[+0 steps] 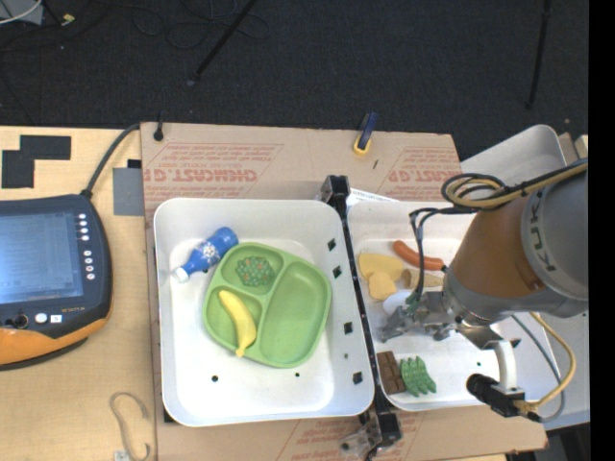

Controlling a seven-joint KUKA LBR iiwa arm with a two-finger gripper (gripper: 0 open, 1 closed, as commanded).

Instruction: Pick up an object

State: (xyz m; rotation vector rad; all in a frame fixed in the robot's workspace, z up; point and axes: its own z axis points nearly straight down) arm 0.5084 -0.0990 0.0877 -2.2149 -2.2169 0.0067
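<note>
- I see the arm [524, 248] reaching in from the right over the right bin [384, 221], with the gripper [408, 323] low above its floor; I cannot tell its state.
- No object shows between the fingers.
- In that bin, a sausage [419, 254] lies with its long axis running from upper left to lower right, just above a yellow piece [381, 277].
- A green toy [417, 376] and a brown block [388, 373] sit side by side at the near wall, just below the gripper.
- The left bin [183, 353] holds 1 green plate [288, 315] with a banana [238, 321] on it, pointing down and right.
- A blue bottle [206, 254] lies tilted beside the plate's upper left edge, cap toward the lower left.
- Both bins rest on cardboard [288, 166]; a tablet [48, 262] sits well to the left, and dark floor lies beyond.
- I see bare white floor around the plate.
</note>
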